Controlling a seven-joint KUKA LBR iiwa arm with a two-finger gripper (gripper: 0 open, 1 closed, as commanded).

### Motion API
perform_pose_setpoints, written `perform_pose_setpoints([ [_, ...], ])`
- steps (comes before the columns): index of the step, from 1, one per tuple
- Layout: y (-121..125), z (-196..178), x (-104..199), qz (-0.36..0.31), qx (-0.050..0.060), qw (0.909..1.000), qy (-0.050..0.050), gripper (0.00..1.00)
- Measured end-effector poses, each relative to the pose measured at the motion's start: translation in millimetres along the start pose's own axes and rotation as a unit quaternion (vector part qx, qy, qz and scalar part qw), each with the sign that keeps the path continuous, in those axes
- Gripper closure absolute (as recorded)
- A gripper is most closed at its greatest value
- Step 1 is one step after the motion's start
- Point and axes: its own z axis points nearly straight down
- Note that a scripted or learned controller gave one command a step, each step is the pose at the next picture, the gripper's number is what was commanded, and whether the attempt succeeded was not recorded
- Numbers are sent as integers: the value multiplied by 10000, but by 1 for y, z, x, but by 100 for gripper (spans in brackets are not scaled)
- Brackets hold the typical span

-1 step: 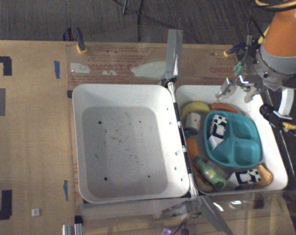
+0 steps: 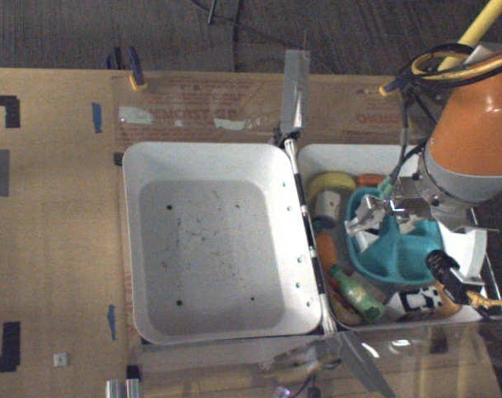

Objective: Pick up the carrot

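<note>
1. While claw [image 2: 375,214] hangs over teal bowl [image 2: 400,251] in right bin [image 2: 313,160], jaw state: can't tell.
2. Carrot [image 2: 327,251] at bin's left wall, beside green bottle [image 2: 358,293].
3. Risk: clutter; claw may grab a neighbour.

A plywood bench [image 2: 51,222] stands on dark grey carpet [image 2: 85,15].

One fixed camera looks down slantwise on both bins [image 2: 205,247].
</note>
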Motion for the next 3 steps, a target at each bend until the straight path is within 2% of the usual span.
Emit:
perform_pose_setpoints([
  [1,-17,110,-54,606,-2,9982,-1,0],
  [2,-11,169,-44,341,-111,9994,-18,0],
  [3,32,169,-50,1905,-83,9817,12,0],
])
